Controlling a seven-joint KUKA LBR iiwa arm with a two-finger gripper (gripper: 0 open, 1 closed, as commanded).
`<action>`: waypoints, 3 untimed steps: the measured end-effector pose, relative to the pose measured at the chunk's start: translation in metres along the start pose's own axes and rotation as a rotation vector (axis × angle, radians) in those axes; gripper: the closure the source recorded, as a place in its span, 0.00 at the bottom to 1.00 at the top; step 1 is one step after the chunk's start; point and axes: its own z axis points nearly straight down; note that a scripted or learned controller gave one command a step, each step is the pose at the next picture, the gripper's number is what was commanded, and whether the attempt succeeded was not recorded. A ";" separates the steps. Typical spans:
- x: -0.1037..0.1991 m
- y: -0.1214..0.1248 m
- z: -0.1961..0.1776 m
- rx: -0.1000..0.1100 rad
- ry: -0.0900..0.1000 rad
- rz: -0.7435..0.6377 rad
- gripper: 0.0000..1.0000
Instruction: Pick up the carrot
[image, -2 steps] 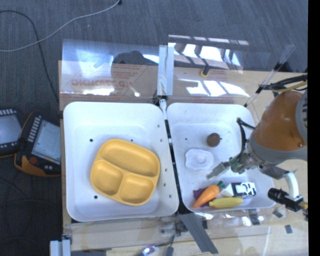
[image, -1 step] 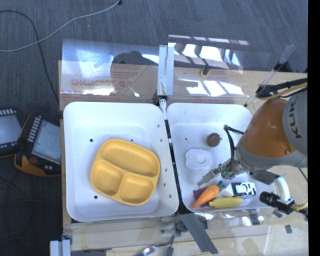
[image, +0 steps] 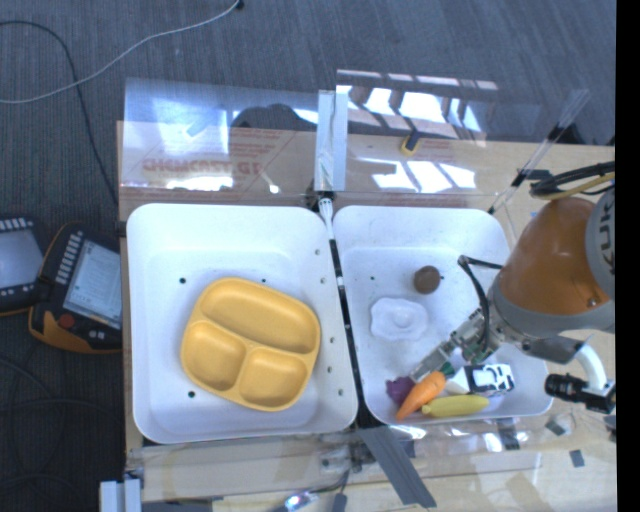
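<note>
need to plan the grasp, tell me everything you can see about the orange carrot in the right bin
The small orange carrot looks like a smooth plastic toy, tapered, lying flat and slanted near the front edge of the right white bin, thick end up-right, narrow end down-left. A purple piece sits against its left side and a yellow banana-like toy lies just beside it on the right. The gripper hangs right above its thick end; contact cannot be told.

Carrot (image: 421, 392): smooth orange plastic look, slight sheen, just below gripper (image: 447, 357) fingertips. Gripper: bare metal, dull grey shine. Yellow piece (image: 456, 405) beside carrot, below fingers: glossy plastic. White lump (image: 398, 319) up-left of fingers: soft, matt. Brown ball (image: 427, 279) above fingers: matt. Bins (image: 230, 225): smooth white plastic, faint gloss. Yellow tray (image: 250, 342) far left of fingers: smooth matt plastic. Floor (image: 60, 120): rough dark carpet.
</note>
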 end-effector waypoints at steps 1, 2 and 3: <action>-0.033 -0.021 -0.146 -0.002 -0.002 -0.015 0.00; 0.017 0.012 -0.041 0.000 0.002 -0.052 0.00; 0.026 0.017 0.013 0.002 0.004 0.202 0.00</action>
